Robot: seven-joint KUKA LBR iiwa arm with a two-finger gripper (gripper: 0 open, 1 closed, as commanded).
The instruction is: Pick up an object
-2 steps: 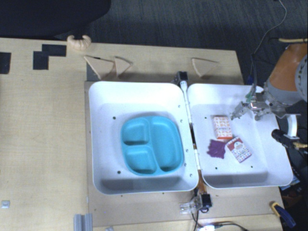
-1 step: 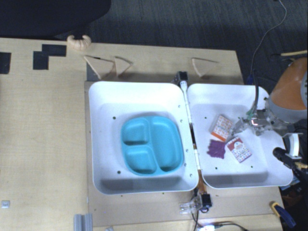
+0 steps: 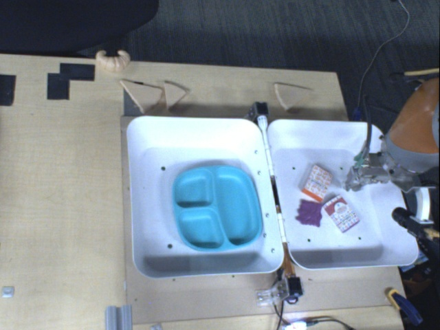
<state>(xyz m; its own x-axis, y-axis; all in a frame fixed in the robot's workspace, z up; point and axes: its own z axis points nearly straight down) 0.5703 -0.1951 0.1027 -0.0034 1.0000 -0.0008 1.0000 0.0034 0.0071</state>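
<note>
Low in the right bin (image 3: 385, 243), near its far right side: the gripper (image 3: 358, 175), just to the right of a small printed packet (image 3: 317, 181). Cannot tell whether released or clenched, too small and blurred at the tip; nothing seen grasped. Below and left of the tip, a second printed packet (image 3: 342, 214) lying flat, and touching or almost touching its left edge, a purple scrap (image 3: 309, 213). Over in the left bin (image 3: 148, 184), well apart from the arm, a blue divided tray (image 3: 216, 208). Likely trouble from here: closing on bare white floor, given the tip off to one side of all three pieces. Flat, thin packets also hard to get under, so probably sliding or skidding away on contact instead of lifting. With the lower packet and the purple scrap so close together, a real chance of nudging one while reaching for the other, or pinching both and dropping them on the way up.
</note>
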